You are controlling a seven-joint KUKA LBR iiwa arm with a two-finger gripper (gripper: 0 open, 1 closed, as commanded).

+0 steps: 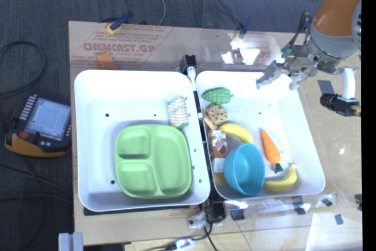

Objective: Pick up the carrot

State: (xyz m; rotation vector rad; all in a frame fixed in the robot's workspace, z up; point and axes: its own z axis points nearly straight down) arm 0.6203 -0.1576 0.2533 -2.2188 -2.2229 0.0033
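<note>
Two shallow white plastic bins sit side by side on the bench. The left bin [94,126] holds one light-green divided plastic tray [154,161] with three compartments, lying flat toward the near right part. One small patterned packet [177,112] leans against that bin's right wall, just above the tray.

The right bin [299,126] holds the rest of the items. One round blue plastic bowl [244,168] sits upright near the front. Two yellow toy bananas: one [237,131] lies just behind the bowl, the other [281,180] lies at the front right, touching the bowl's right side. One orange toy carrot [270,146] with a green stub end lies between bowl and right wall, pointing away from the camera, just above the second banana. One green leaf-shaped toy [217,94] lies near the back left corner. One brown cookie-like piece [215,114] is just below it, and one small printed box [218,143] stands against the left wall beside the bowl.

The grey arm with orange band [341,3] reaches in from the right. Its two-finger gripper [281,74] hovers over the back right part of the right bin, well apart from the carrot. Fingers appear spread apart, nothing between them, touching nothing.
</note>
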